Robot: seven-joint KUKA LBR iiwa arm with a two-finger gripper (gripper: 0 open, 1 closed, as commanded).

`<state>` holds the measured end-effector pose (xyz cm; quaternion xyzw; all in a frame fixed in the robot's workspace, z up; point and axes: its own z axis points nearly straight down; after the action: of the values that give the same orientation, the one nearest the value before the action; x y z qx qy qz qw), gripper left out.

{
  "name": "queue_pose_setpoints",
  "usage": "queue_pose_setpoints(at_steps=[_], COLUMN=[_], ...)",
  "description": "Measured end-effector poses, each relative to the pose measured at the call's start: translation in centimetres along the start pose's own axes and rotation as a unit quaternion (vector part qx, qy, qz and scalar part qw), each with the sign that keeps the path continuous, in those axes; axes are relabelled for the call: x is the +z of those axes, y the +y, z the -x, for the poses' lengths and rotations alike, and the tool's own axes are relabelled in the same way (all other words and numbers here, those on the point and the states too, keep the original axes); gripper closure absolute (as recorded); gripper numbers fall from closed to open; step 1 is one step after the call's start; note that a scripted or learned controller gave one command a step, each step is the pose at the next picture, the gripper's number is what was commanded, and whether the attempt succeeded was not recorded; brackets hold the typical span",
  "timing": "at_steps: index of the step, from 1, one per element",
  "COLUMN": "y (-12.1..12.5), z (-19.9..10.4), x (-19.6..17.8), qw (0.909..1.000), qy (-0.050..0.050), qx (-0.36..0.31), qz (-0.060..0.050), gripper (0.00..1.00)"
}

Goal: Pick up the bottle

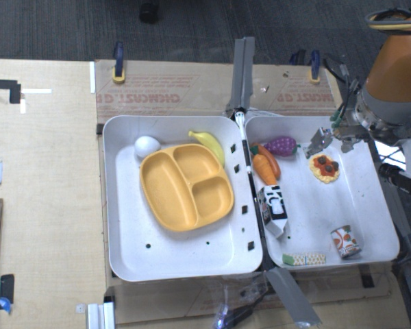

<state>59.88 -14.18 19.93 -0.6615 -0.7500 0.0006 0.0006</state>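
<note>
The bottle (273,209), black and white with a pale lower end, lies on its side against the left wall of the right bin (373,204). My gripper (320,142) hangs over the back of that bin, up and to the right of the bottle and well apart from it. Just right of and below the gripper lies a toy pizza slice (325,168). I see nothing held in the gripper.
The right bin also holds purple grapes (281,145), a carrot (266,165), a small can (345,242) and a flat packet (304,259). In the left bin (123,245) are a yellow divided plate (186,186), a banana (209,143) and a white egg (147,145).
</note>
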Motion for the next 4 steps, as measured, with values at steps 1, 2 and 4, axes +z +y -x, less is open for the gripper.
queue_pose_setpoints(at_steps=[1, 2, 4], y=[2.3, -4.3, -3.2], z=[0.4, 2.5, 4.7], x=[3.6, 6.1, -3.4], qw=[0.9807, 0.9108, 0.9112], qy=[-0.001, 0.000, -0.001], qx=[-0.195, -0.413, -0.412], qz=[0.001, 0.001, 0.001], gripper=[0.00, 0.00, 0.00])
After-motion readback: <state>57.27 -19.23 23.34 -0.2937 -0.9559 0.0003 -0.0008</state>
